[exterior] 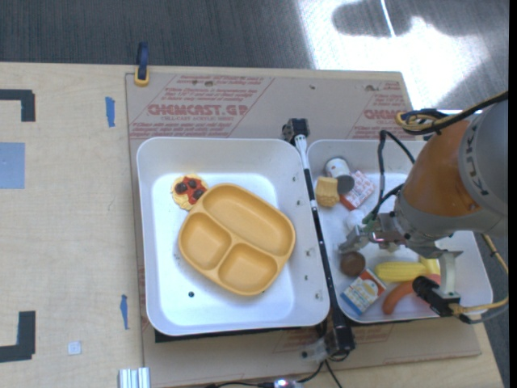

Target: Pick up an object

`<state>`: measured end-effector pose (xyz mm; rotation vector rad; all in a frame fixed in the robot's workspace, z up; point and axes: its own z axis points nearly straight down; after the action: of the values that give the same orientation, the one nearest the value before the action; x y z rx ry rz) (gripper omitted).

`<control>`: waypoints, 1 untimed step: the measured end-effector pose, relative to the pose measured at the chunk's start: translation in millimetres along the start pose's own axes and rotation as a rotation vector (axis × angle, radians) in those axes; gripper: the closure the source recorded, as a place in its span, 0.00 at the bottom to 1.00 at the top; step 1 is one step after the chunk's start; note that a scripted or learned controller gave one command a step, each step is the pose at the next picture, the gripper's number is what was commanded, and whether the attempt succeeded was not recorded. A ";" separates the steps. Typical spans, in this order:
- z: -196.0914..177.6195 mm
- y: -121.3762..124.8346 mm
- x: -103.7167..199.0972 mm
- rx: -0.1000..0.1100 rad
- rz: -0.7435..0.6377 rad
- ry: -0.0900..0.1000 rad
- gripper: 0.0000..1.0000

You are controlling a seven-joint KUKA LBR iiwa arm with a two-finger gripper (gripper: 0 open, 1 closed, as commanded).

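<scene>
I cannot tell how the jaws stand: the gripper sits low in the right bin, and the grey wrist and orange band above it cover most of the metal at its tip, so I won't call anything held. What I can see is that the tip hangs just above or beside the brown round piece, which looks like the nearest candidate for a pick. If that is the target, I would want the tip centred over it before closing, because it is round and likely to squirt sideways against the bin's left wall. Crowding is the main trouble here. The yellow corn-like piece lies just right of the brown one, the reddish sausage shape sits below it, and a small printed carton lies near the bottom corner. Further up the bin are a yellow block, a white-and-grey can and a printed packet, well apart from the tip. I would come straight down, close slowly and lift only a little to check the grip. The left bin holds the orange divided plate and a small toy pastry, both well away, on the table.
</scene>
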<state>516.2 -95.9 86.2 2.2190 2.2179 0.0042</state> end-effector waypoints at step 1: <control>-10.7 1.3 -0.1 -0.004 0.000 -0.001 1.00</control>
<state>517.4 -96.0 96.8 2.2170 2.2156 0.0073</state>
